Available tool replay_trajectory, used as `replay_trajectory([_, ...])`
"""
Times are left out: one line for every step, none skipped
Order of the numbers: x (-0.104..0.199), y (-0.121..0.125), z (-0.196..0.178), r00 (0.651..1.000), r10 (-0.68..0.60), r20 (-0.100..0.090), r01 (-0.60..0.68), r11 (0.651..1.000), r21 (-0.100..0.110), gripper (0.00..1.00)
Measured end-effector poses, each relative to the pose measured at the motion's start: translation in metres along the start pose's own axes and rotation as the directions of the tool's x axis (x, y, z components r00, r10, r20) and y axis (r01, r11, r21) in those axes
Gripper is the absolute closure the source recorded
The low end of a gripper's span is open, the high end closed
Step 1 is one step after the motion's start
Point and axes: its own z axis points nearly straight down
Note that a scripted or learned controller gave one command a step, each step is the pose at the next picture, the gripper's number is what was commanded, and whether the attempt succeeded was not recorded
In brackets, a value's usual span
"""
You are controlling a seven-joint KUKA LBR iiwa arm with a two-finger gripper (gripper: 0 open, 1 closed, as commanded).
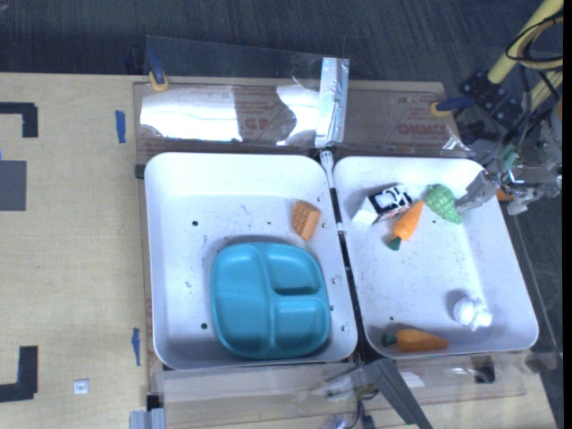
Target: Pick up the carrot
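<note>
Two carrots lie in the right bin [500, 266]. One carrot [407, 222] is short, orange with a green tip, and rests tilted near the bin's back, between a black-and-white object [390, 200] and a green knobbly toy [440, 202]. The other carrot [416, 339] lies flat along the front wall. My gripper [470, 197] reaches in from the right over the bin's back right corner, just right of the green toy and apart from both carrots. Nothing shows in its grasp.
A small white object [470, 312] sits at the right bin's front right. The left bin [179, 204] holds a blue divided plate [270, 299] and an orange wedge [305, 219]. A clear upright panel [332, 101] stands behind the bins. Cables hang at the upper right.
</note>
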Motion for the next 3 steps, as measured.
replay_trajectory([0.036,0.055,0.097,0.999,0.048,-0.002,-0.048,0.999,0.009,0.0])
replay_trajectory([0.02,0.068,0.196,0.999,0.047,0.001,-0.047,0.999,-0.008,0.0])
replay_trajectory([0.02,0.069,0.185,0.999,0.049,0.001,-0.049,0.999,-0.011,1.0])
